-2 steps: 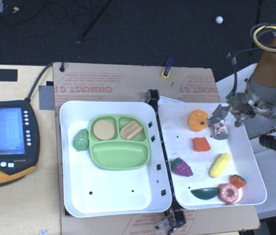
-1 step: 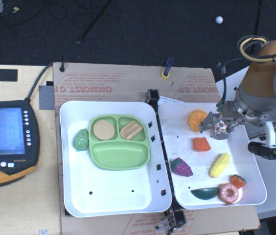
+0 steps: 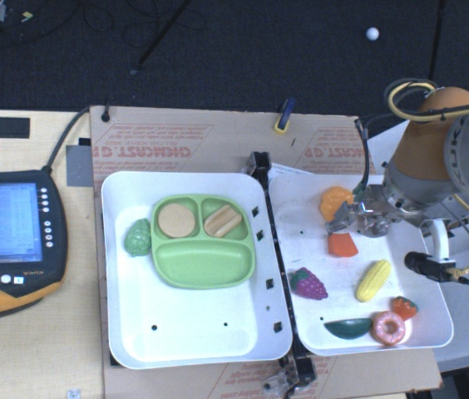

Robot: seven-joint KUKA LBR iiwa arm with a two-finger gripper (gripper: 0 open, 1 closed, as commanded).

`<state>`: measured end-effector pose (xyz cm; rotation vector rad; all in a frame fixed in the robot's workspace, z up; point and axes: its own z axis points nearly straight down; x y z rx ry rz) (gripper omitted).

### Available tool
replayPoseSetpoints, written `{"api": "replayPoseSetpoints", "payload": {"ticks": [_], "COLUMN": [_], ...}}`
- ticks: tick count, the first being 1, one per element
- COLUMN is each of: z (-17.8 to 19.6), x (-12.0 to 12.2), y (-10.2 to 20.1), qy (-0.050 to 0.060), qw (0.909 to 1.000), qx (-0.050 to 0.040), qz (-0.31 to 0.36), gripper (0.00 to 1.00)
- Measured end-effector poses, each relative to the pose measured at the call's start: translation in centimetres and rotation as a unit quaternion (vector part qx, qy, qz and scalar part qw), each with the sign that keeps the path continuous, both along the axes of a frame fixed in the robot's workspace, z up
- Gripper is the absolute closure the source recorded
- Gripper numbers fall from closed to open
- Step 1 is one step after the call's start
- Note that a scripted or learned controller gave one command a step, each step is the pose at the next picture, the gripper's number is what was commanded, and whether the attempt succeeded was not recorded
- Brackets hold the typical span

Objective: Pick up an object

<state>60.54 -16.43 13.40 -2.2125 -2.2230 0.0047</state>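
Nothing lifted yet — the pick is left to be done.
Gripper (image 3: 352, 219) is lowered between orange (image 3: 334, 200) and red block (image 3: 343, 244); finger state cannot be told.

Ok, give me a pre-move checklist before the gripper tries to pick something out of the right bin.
1. Gripper over the right bin: ok, it sits near the bin's upper middle.
2. Target close by: ok, the orange fruit and red block lie right beside it.
3. Finger opening: cannot tell.
4. Object already held: cannot tell, nothing seen between the fingers.
5. Other items out of the way: ok, the corn, grapes and donut lie lower in the bin.
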Motion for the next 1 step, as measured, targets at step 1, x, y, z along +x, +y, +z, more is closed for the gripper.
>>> {"api": "replayPoseSetpoints", "payload": {"ticks": [1], "z": [-4.97], "x": [-0.06], "y": [0.29], "qy": [0.001], "qw": [1.0000], "qx": [0.0002], "qz": [-0.001], "gripper": [0.00]}}
